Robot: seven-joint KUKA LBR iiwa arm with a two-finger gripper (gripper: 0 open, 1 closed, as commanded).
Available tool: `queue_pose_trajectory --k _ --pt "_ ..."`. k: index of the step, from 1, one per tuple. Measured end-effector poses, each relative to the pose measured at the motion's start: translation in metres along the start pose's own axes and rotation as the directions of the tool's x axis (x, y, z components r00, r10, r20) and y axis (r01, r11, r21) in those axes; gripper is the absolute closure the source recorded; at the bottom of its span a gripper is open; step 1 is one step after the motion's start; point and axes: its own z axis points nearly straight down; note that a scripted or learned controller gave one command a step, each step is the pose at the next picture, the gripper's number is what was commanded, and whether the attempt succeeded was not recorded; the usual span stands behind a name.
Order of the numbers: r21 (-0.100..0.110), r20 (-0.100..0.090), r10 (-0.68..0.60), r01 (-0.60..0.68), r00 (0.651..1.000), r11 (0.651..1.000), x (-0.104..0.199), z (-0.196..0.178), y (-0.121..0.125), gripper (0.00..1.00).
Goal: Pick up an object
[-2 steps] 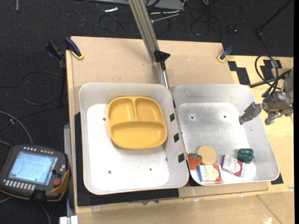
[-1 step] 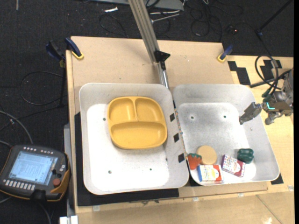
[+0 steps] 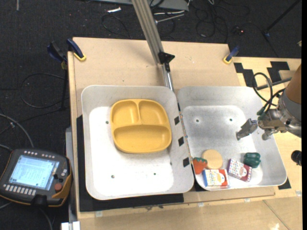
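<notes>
At the lower left of the frame, a handheld control pad (image 3: pixel 33 176) with a lit screen lies on the dark floor beside the desk (image 3: pixel 120 63).

Along the near rim of the right bin (image 3: pixel 216 114), in the lower right of the frame, a small cluster of things sits close together. A small carton (image 3: pixel 215 178) with a blue, white and orange face lies nearest the rim. Just left of it is a small red and orange toy (image 3: pixel 199 165) with a green top, touching or nearly touching the carton. Behind the carton lies a round tan disc (image 3: pixel 212 158). To the right of the carton is a small box (image 3: pixel 238 169) with a patterned white and pink face, tilted, and beyond that a dark green lump (image 3: pixel 252 159).

Further up, at the right edge of the frame, the jaws (image 3: pixel 257 130) hang over the right bin above and apart from the cluster. They look spread, with one finger reaching left and the other lower right, and nothing between them.

In the left bin (image 3: pixel 96 176), at mid-frame, a yellow divided plate (image 3: pixel 141 125) lies flat with three compartments.

Farther back, a grey metal pole (image 3: pixel 148 23) slants from the top of the frame down to the seam between the bins. Blue and yellow clamps (image 3: pixel 76 50) grip the desk's far corners, and cables lie on the dark floor beyond.
</notes>
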Motion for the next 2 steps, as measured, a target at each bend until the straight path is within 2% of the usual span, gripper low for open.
queue_pose_trajectory --k 1,2 --pt "0.0 0.0 -0.001 0.001 1.0 1.0 0.009 0.048 -0.004 0.0" --pt "0.0 0.0 0.0 0.0 1.0 1.0 0.002 0.108 0.0 0.0"
